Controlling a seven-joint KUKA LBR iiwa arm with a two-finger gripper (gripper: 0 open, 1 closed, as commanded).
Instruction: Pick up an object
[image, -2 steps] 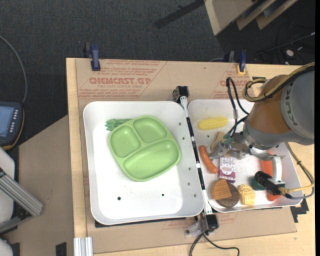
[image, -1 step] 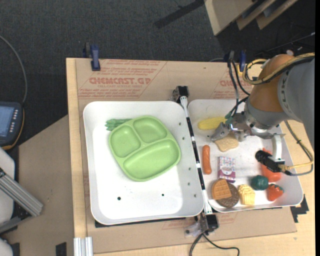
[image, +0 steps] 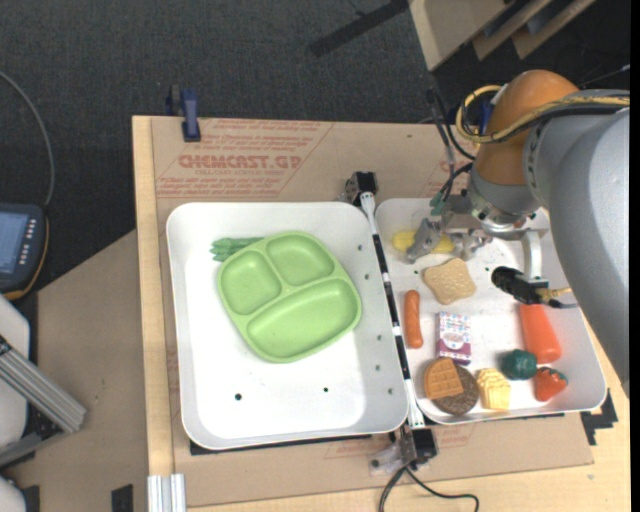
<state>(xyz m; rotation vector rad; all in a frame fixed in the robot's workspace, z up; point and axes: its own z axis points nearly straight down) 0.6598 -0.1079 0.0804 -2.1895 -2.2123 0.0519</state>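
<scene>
I am watching the end effector hovering in the right shallow white plastic bin, just beside a small yellow toy piece and a tan toast-shaped slice. Released or clenched, I cannot tell. I am favouring centring squarely over the slice before descending.

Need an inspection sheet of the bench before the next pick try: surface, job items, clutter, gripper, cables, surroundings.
Surface: printed brown board bearing left bin and right bin, side by side.
Job's things: in right bin, bread slice, sausage, pink carton, carrot, round waffle, yellow piece, a few more at the near corner.
Clutter: green divided plate in left bin.
Gripper: gripper low over right bin's far end, by the bread slice.
Cables: black cable at bench's near edge.
Surroundings: blue clamp on board's far edge; screen device at left; dark floor.
</scene>
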